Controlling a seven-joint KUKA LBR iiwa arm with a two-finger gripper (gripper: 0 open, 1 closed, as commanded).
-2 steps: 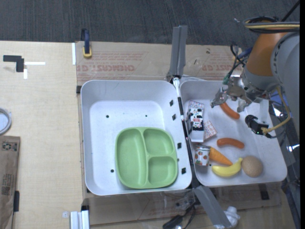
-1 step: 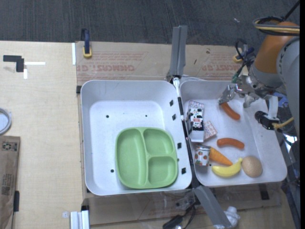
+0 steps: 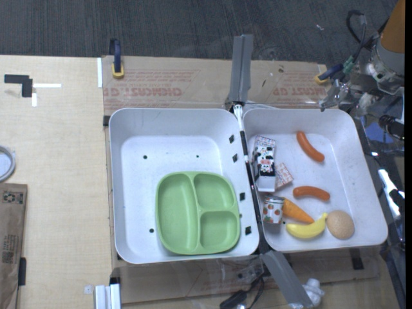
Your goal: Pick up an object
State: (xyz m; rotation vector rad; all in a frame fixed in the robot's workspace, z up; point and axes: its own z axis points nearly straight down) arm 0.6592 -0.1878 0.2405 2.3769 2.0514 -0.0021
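With my gripper [image 3: 344, 95] parked above the right bin's [image 3: 360, 140] far rim, its state unreadable, I judged the upper sausage [image 3: 310, 146] light, rubbery, best pinched mid-length.

Single fixed view, set above the bench and looking down at a slant toward the far edge. Both white bins fall wholly within the frame: the left bin [image 3: 129, 172] sits at centre, the right bin [image 3: 360, 172] at centre right. The bare bench top [image 3: 51, 134] fills the left of the frame, and dark floor [image 3: 161, 11] crosses the top. The camera stands moderately near, so bin contents are legible, though the arm [image 3: 386, 50] at upper right is cropped and probably only partly covered.
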